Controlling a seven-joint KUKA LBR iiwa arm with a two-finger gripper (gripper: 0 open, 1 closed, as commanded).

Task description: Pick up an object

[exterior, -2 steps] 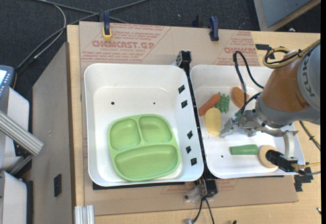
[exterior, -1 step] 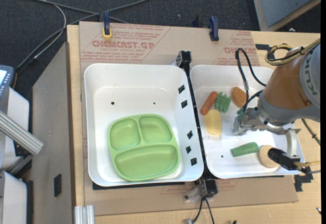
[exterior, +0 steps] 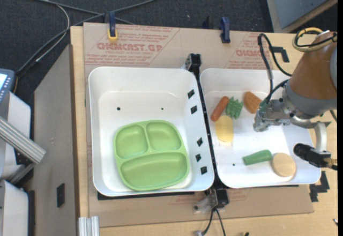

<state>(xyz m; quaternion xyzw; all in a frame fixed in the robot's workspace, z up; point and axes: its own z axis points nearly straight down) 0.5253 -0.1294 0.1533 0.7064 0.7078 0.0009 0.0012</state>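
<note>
Table (exterior: 161, 42): cardboard-covered top carrying two shallow white bins side by side, with a blue clamp (exterior: 225, 30) and a yellow-and-blue clamp (exterior: 111, 26) on its far edge.

Left bin (exterior: 102, 122): holds a green divided plate (exterior: 152, 153), three compartments, lying flat toward the bin's near edge.

Right bin (exterior: 300, 176): holds six small food items.
- Orange carrot-like piece (exterior: 219, 108), near the bin's far-left corner, lying at a slant.
- Small green leafy piece (exterior: 234, 107), just beside the carrot, on its right.
- Yellow piece (exterior: 225, 129), just in front of those two, close to the bin's left wall.
- Orange rounded piece (exterior: 252, 102), near the far edge, just beside the end effector.
- Green elongated piece (exterior: 257, 157), toward the near edge, lying roughly crosswise.
- Tan round piece (exterior: 283, 165), touching or nearly touching the right end of the green one.

Arm: reaches in from the right, orange band (exterior: 316, 71) above the wrist. End effector (exterior: 263, 119) sits low over the middle of the right bin, right of the yellow piece and behind the green elongated piece. Whether its fingers are spread or pressed together: cannot tell, since the wrist body hides them. No item is visibly between them.
</note>
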